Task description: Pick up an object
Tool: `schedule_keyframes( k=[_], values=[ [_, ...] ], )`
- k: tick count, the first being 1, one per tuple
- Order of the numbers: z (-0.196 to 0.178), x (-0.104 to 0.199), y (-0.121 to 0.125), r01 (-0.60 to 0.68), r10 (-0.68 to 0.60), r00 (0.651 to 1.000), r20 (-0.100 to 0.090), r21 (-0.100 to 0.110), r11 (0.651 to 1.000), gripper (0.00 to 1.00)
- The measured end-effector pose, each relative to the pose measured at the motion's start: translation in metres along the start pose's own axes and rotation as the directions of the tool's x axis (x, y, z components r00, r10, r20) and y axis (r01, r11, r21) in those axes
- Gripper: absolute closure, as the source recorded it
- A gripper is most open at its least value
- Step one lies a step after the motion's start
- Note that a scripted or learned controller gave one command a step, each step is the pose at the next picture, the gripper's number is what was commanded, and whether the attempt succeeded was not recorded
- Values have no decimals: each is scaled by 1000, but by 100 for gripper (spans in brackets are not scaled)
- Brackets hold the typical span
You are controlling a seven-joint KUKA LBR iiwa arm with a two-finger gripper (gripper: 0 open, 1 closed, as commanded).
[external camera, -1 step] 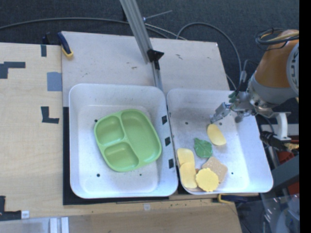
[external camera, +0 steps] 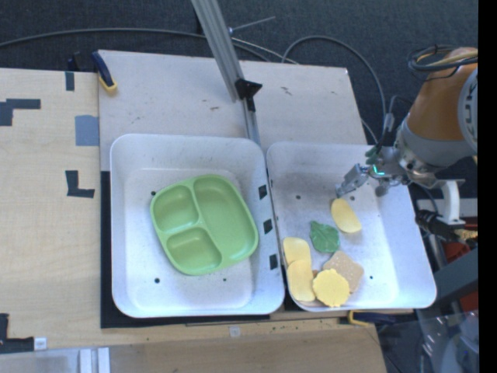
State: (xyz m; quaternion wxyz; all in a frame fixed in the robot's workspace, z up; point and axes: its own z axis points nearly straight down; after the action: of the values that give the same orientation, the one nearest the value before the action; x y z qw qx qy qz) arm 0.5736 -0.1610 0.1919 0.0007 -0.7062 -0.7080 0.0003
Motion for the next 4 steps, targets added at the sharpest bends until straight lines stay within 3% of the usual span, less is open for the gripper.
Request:
schedule_keyframes(
  k=[1,2,3,4],
  values=[
    [65,1,-4,-1,1,1000,0,7,1000,0],
    [103,1,-3,-1,1,1000,4,-2,1000,0],
    [92,2,-3,1,-1,1000,3,-4,1000,100],
    [28,4,0,0,0,1000,2,-6,1000,100]
  ],
)
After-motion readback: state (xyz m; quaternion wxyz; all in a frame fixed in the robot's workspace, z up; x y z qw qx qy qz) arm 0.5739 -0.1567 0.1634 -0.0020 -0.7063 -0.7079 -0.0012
